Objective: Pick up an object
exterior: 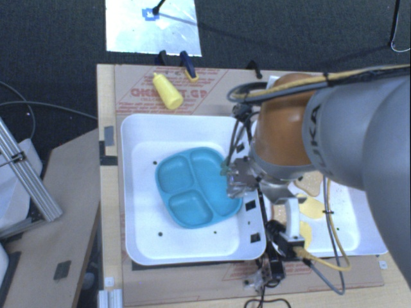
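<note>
Camera view: smooth blue three-compartment tray (192, 188), white bin (144, 236).

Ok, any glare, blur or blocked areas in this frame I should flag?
Camera view: the shiny silver sheet at the top is washed out by glare; the big grey and orange arm looms soft and close, blocking most of the right white bin; the blue divided plastic tray in the left white bin reads sharp.

We see the bench (212, 85) carrying two white bins (144, 236) side by side, and a yellow bottle (167, 91) behind them.
</note>
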